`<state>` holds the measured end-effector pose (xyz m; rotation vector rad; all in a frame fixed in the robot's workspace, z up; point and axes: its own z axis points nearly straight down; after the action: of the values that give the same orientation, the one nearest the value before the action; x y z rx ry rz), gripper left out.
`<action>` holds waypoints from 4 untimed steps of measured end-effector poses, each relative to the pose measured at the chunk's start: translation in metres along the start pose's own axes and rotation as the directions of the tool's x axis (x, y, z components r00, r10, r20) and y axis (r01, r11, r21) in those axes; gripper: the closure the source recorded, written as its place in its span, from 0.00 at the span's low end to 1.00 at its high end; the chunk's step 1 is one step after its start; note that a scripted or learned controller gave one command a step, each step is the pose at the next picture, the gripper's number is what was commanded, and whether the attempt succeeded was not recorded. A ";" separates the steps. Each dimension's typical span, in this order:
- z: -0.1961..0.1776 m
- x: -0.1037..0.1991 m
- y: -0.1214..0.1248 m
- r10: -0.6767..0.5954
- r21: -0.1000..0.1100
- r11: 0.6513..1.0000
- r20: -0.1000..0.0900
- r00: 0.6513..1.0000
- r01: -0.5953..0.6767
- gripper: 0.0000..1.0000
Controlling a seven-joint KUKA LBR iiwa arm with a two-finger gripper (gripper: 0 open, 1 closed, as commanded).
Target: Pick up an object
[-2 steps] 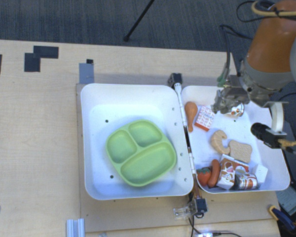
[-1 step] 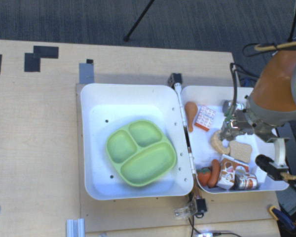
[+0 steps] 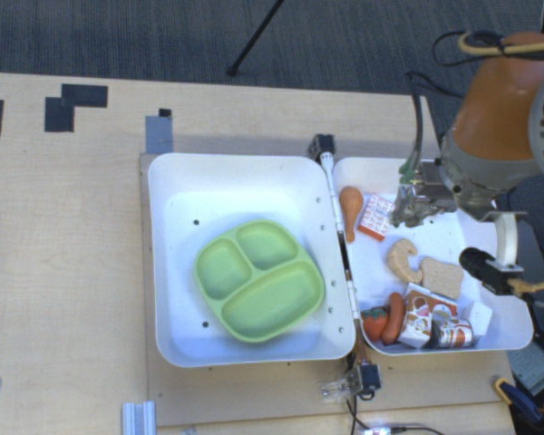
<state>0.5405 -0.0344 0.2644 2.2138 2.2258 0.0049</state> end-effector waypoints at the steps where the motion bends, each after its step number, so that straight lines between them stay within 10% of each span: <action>1: 0.050 -0.036 -0.054 0.003 0.003 1.000 0.001 1.000 -0.003 1.00; 2: -0.025 -0.026 0.112 -0.001 -0.002 1.000 0.001 1.000 0.001 1.00; 3: 0.035 -0.102 0.079 0.002 0.002 1.000 0.002 1.000 -0.002 1.00; 4: 0.125 -0.082 0.008 0.003 0.005 1.000 0.000 1.000 -0.003 1.00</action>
<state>0.5497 -0.1164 0.1391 2.2198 2.2247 0.0003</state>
